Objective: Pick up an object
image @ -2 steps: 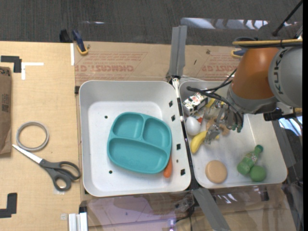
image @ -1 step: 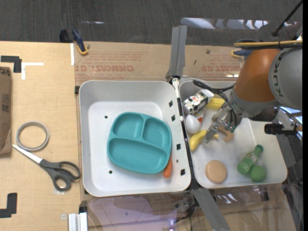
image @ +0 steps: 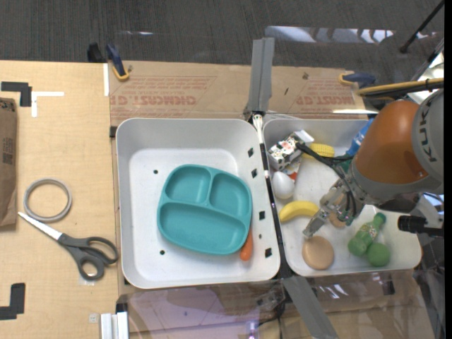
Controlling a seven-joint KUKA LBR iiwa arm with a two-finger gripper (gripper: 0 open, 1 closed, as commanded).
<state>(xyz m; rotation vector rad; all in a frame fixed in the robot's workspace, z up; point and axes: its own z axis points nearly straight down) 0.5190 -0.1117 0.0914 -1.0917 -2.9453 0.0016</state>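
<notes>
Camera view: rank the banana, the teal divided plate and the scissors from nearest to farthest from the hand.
From the hand, in the right bin:
1. Banana, just to its left in the view, same bin.
2. Teal divided plate, in the left bin.
3. Scissors, on the bench beyond the left bin.

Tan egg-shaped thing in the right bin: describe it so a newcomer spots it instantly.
Take the right white bin, the one the arm reaches into, and go to its near edge. The tan egg-shaped object lies there, just below the yellow banana and the hand. It is the only smooth brown-tan oval; the egg shape further back is white.
</notes>
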